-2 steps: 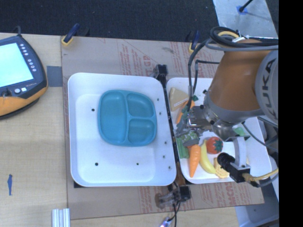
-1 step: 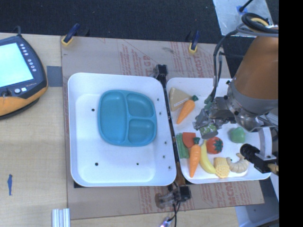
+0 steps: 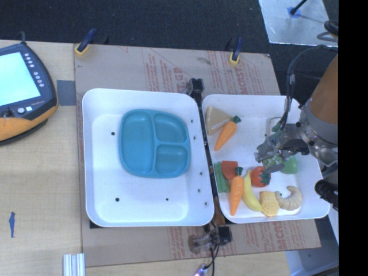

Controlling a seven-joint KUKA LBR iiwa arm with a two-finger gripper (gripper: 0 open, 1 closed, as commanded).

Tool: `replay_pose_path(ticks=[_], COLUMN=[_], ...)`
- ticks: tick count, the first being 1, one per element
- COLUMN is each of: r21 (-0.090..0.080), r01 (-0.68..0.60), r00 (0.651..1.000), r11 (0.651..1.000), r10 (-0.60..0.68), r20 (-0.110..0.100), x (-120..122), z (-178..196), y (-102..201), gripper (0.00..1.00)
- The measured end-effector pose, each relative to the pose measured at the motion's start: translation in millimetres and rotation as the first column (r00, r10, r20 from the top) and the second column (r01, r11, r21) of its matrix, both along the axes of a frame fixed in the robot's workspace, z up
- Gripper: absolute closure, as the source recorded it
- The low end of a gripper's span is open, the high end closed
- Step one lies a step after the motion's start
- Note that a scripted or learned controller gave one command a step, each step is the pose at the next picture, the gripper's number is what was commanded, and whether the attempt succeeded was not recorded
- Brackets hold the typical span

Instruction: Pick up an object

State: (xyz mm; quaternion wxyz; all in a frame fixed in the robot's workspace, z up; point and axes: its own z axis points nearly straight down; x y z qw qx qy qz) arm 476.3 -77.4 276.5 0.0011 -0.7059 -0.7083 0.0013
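My gripper [image 3: 275, 157] hangs over the right bin [image 3: 253, 105], near its right side. Just below it lie a red tomato [image 3: 260, 176] and a green piece [image 3: 289, 165]. Along the bin's front sit a carrot [image 3: 236, 193], a yellow banana [image 3: 250, 195], a tan cracker-like piece [image 3: 268, 203] and a pale shrimp [image 3: 290, 198]. Another carrot [image 3: 225, 134] and a beige wedge [image 3: 215, 117] lie at the bin's back left. A red and green piece [image 3: 226, 170] rests by the left wall.
The left bin [image 3: 98, 206] holds a blue divided plate [image 3: 154, 143]. A tablet-like pendant [image 3: 23, 91] lies at the bench's far left. Yellow clamps [image 3: 84, 45] pin the cardboard at the back. The arm's body [image 3: 325, 105] fills the right side.
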Motion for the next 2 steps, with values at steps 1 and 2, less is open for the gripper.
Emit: replay_pose_path(ticks=[1,2], r21=[0.0,0.0], r01=[-0.003,-0.002], r00=[1.0,1.0], r11=[1.0,1.0], r10=[0.003,0.002], r20=[-0.001,0.001], x=[0.3,0.3], z=[-7.0,2.8], y=[57.8,96.6], gripper=[1.0,1.0])
